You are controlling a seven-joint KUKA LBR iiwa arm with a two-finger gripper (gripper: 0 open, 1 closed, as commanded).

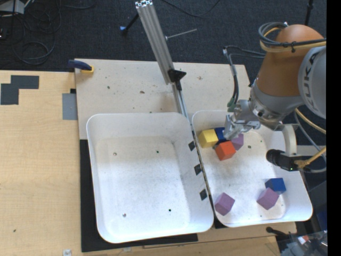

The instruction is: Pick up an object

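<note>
Orange cube (225,150) | matte, blocky | under gripper (232,133) | gripper closure: cannot tell

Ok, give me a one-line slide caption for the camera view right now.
KUKA arm's gripper down among the yellow, blue and orange cubes in the right bin.

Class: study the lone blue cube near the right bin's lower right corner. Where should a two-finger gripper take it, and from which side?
Probably from straight above, fingers closing on two opposite side faces of the blue cube. It lies flat, and its top is open. A purple block sits close below it, so grip the pair of faces clear of that neighbour.
</note>
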